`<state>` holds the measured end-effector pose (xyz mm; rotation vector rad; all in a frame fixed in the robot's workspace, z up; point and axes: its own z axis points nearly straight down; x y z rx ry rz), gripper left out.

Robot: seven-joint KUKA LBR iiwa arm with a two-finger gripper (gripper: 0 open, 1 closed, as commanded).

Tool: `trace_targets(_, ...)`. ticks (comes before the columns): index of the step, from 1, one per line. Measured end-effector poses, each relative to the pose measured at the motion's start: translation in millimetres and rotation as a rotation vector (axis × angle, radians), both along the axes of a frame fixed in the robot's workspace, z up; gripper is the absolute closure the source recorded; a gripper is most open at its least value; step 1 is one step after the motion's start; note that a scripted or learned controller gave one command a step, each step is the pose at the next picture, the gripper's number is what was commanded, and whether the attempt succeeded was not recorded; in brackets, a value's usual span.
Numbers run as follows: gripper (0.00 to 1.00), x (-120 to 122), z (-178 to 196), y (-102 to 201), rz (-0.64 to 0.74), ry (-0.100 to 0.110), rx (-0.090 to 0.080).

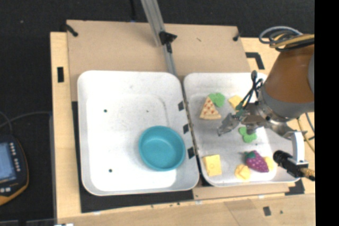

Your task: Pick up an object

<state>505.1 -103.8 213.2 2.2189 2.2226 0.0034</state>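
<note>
The gripper (231, 125) is poised low in the right bin (225, 84), beside the green piece (247, 135); its state cannot be told. A centred, vertical descent is advised.

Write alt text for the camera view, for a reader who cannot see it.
A robot arm's gripper hovers over the right bin, among a pizza slice toy, purple grapes and yellow blocks. The left bin holds a blue bowl.
</note>
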Motion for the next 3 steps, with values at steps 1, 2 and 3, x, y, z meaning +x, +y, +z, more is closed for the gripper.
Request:
trace_targets(1, 0.00, 0, 0, 0, -0.003, -0.001, 0.000)
trace_targets(2, 0.00, -1, -42, -3, -0.003, 0.005, -0.002)
trace_targets(3, 0.00, -2, -84, -9, -0.003, 0.003, -0.002)
